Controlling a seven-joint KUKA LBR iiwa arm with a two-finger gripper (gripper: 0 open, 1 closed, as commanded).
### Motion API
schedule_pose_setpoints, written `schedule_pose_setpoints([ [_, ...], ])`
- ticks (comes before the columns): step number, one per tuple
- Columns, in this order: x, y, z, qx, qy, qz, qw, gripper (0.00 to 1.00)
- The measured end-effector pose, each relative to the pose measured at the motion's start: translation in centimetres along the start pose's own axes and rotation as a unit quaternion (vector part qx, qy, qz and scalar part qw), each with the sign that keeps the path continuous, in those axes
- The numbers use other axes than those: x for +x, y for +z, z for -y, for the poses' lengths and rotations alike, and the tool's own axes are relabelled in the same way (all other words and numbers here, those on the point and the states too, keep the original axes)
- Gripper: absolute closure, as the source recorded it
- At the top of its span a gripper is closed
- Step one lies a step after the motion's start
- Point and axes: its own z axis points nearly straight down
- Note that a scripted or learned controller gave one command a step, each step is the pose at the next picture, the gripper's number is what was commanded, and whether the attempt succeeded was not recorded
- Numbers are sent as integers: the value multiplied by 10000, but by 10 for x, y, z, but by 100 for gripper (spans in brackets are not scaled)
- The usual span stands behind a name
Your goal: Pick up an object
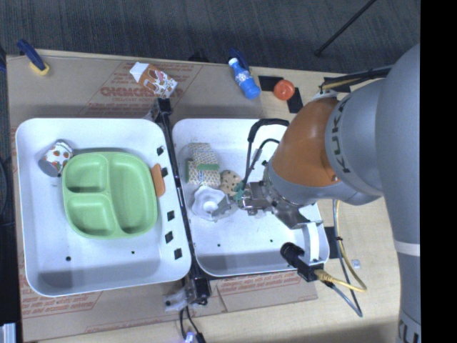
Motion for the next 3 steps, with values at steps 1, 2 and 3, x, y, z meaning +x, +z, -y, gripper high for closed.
schedule_pose_setpoints([
  [1, -48, -16, -86, -19, -2, -2, 10000, 0],
  [2, -29, 72, -35, 3, -7, -10, 10000, 0],
  [3, -29, 60, -37, -6, -25, -5, 10000, 100],
])
